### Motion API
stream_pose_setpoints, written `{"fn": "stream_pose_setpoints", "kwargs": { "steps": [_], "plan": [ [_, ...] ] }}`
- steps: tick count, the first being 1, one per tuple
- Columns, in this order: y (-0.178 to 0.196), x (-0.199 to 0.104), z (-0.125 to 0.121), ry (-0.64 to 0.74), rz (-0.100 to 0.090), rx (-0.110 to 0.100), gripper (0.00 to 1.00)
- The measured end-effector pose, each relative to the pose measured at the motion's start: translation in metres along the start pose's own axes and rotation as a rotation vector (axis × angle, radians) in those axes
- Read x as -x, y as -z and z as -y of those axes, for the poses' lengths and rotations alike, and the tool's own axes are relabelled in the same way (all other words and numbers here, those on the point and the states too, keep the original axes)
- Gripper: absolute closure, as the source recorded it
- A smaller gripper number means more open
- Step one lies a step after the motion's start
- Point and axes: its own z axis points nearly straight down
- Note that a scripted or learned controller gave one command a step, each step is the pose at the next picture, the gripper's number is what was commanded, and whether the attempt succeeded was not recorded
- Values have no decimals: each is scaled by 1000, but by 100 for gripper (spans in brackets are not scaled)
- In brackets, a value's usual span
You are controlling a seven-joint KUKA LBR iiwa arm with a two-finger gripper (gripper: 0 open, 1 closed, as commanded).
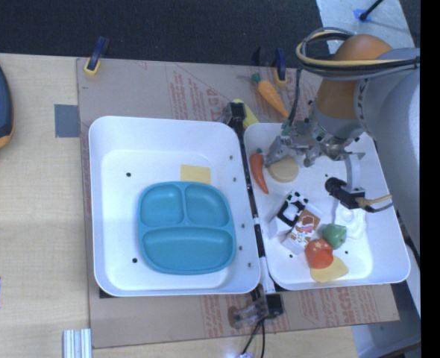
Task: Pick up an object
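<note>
Approach step, no grasp yet. The gripper [293, 154] hangs over the right bin [384, 271] near its far-left corner, fingers spread wide above a tan round object [283, 171]. Next: descend squarely, then close.

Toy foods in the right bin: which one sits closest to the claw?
The round tan piece, right under the claw. The red pepper lies farther left; the tomato sits at the bin's near end.
</note>
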Motion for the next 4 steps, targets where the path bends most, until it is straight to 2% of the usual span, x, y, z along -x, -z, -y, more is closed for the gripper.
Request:
{"fn": "stream_pose_setpoints", "kwargs": {
  "steps": [1, 2, 3, 4],
  "plan": [
    [-5, -8, 90, -2, -5, -13, 0],
    [8, -7, 84, 1, -2, -1, 100],
    [8, -7, 84, 1, -2, -2, 0],
    [-4, 3, -4, 1, -2, 3, 0]
  ]
}}
